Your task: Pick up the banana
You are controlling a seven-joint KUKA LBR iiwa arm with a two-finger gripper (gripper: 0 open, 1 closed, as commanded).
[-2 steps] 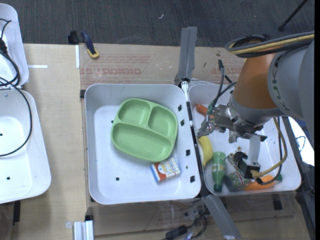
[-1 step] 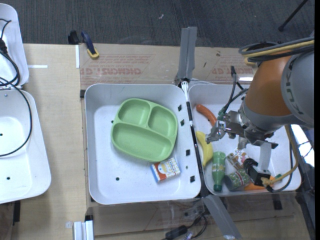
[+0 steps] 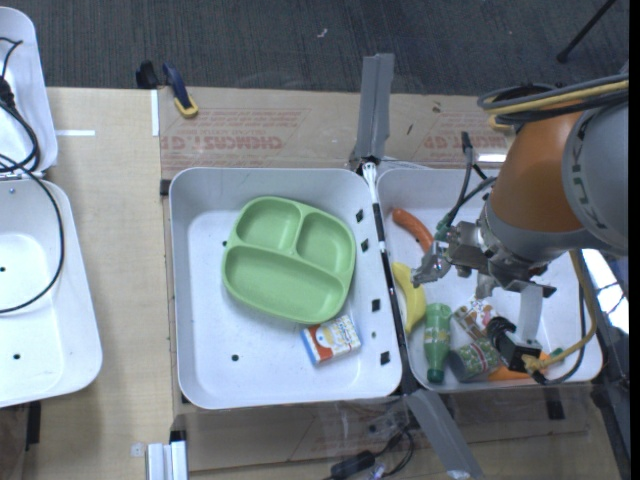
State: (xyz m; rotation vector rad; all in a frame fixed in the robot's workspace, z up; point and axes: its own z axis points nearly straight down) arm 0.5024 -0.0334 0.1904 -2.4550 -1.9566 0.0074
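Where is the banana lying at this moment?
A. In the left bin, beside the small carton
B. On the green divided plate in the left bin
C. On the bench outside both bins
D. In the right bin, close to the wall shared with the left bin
D. The banana lies in the right bin, against its left wall, just above the green bottle, while the green plate sits in the left bin.
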